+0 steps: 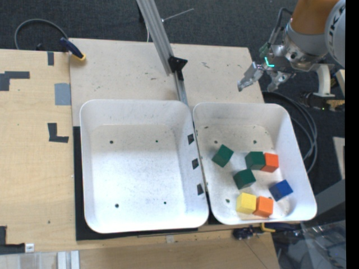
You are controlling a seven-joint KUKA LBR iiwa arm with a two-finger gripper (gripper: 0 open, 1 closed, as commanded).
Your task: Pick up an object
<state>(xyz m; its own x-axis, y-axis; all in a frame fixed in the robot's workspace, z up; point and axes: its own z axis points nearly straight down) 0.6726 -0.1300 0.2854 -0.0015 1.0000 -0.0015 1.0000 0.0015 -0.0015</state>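
Several small blocks lie in the right bin (283,116): three green blocks (222,155) (255,160) (244,179), two orange blocks (271,162) (264,206), a yellow block (246,203) and a blue block (280,189). My gripper (261,78) hangs above the bench just beyond the right bin's far edge, well apart from the blocks. Its two fingers are spread open with nothing between them. The arm's orange band (311,7) is at the upper right.
The left bin (90,116) sits beside the right one, sharing a middle rim. A slanted metal bar (160,35) runs from the top down to that rim. A cable with a yellow-blue clip (73,48) lies at far left. Black cables (314,133) trail right of the bins.
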